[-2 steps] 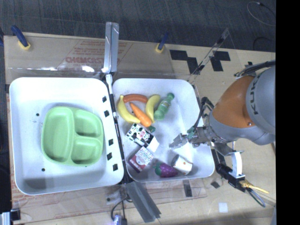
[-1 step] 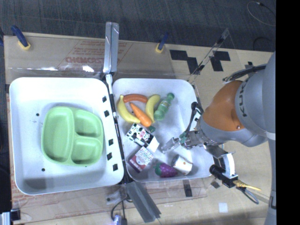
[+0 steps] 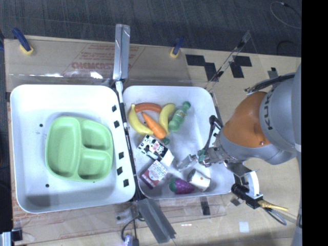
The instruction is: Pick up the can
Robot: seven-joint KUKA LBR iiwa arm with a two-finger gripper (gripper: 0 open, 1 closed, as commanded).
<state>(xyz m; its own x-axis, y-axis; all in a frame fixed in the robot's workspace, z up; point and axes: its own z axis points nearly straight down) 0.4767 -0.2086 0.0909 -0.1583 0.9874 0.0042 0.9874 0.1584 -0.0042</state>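
- Can (image 3: 199,180): lies on its side near the front edge of the right bin (image 3: 207,97), pale body with a lighter end face turned toward the camera. A purple bunch of grapes (image 3: 181,186) sits just to its left, touching or nearly so.
- Hand (image 3: 197,159): low in the right bin, just above and beside the can. Nothing visible between the fingers; whether they are apart or together I cannot tell.
- Handling judgement: a small metal can, stiff and smooth, probably light if empty. On its side it is likely to roll away from a push. Best hold is across the curved body at mid-length, fingers square to its axis; the end rims offer a poor grip.
- Crowding: grapes and a dark red carton (image 3: 154,172) leave little room on the left; the bin wall is close in front.
- Writing: the arm (image 3: 277,122) shows part of the letters "KU". The table (image 3: 61,55) has red print behind the left bin (image 3: 20,137), too faint to read. The can's label is illegible.
- Green divided plate (image 3: 78,148) sits in the left bin.
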